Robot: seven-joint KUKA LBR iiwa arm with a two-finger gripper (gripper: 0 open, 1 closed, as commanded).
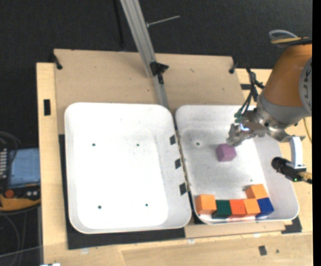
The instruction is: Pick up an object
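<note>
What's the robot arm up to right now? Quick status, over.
Gripper low over right bin, above purple block. Nothing held. Other blocks heaped at near edge, clear of it.

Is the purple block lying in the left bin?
No, the purple block lies in the right bin, just below the gripper, apart from the coloured blocks along that bin's near edge.

Both white bins (122, 165) look like smooth, matt plastic, lightly speckled. The bench (110, 76) is pale, matt wood. The slanted pole (141, 32) looks like brushed metal.
</note>
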